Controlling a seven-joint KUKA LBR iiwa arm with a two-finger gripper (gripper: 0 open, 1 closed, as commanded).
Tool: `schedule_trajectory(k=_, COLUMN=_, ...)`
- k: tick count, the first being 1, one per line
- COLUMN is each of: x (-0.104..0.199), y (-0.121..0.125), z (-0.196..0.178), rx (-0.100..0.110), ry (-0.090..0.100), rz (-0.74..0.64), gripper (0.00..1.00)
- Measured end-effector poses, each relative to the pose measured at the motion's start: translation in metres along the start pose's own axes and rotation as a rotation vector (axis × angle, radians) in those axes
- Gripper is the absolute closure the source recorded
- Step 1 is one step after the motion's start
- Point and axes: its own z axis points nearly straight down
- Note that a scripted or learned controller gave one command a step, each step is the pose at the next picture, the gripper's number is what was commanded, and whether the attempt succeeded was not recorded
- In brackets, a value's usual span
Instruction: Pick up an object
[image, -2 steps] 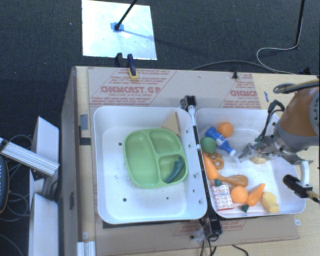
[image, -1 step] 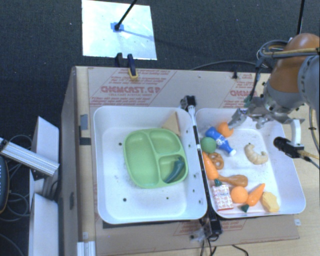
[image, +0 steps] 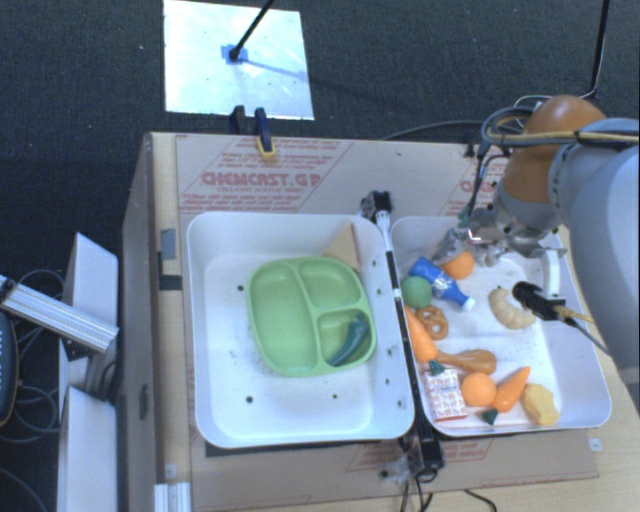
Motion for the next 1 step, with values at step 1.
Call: schedule_trajectory(k=1, x=-0.0001, y=0.0019, z=-0.0125, rx=-0.005, ry=-0.002, rz=-0.004, gripper=1.00)
